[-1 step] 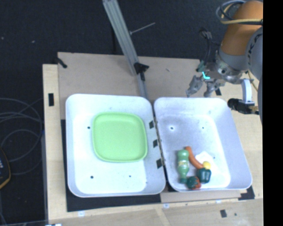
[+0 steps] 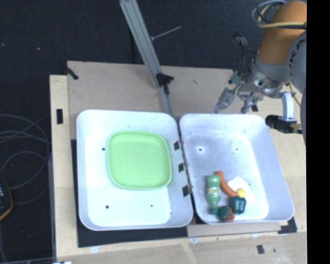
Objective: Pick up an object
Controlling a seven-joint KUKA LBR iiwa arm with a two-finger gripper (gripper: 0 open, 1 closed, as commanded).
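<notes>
The small green bottle (image 2: 213, 194) lies beside an orange carrot-shaped piece (image 2: 226, 183); the gripper (image 2: 238, 102) jaws stand apart, holding nothing.

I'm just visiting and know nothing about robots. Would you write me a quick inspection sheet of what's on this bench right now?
Surface: wooden bench bearing two shallow white bins, left bin and right bin, side by side.
Job's things: a small heap in the right bin's near corner: green bottle, orange piece, dark teal item, yellow bit, white piece.
Clutter: green square plate lying flat in the left bin.
Grippers: gripper above the right bin's far rim, well away from the heap, holding nothing.
Cables: loose wires on the dark floor at left; a yellow cable on the arm.
Surroundings: slanted grey metal bar over the bench.
</notes>
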